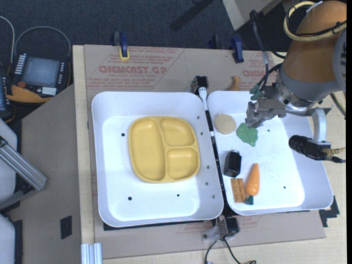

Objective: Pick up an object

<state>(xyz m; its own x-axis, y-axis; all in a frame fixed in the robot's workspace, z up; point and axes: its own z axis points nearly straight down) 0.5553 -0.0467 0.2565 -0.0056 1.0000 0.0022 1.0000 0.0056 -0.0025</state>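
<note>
A: Where is the thing to pick lying?

B: A green crinkled piece (247, 134) is lying in the upper left part of the right bin (286, 199). It is perhaps a toy leaf, though the view is too coarse for me to be sure.

A: And the gripper?

B: The gripper (256, 119) is hanging right at the green piece's upper edge, reaching in from the frame's right on the grey and orange arm (313, 48). I cannot tell whether it is spread or pressed together, or whether it is touching the piece.

A: What is sitting around it?

B: A pale round disc (224, 124) is lying just left of the green piece. Lower down, a small black block (233, 163) is resting near the bin's left wall. An orange carrot (252, 180) is lying to its lower right, with a brown cracker (238, 190) just beside the carrot's left side.

A: And farther out?

B: The left bin (110, 147) is carrying a yellow divided plate (164, 148) at its middle. Both bins are sitting on the brown tabletop (88, 81). Two blue clamps (124, 44) are gripping the tabletop's far edge, and a handheld screen unit (39, 70) is lying on the floor at the upper left.
</note>
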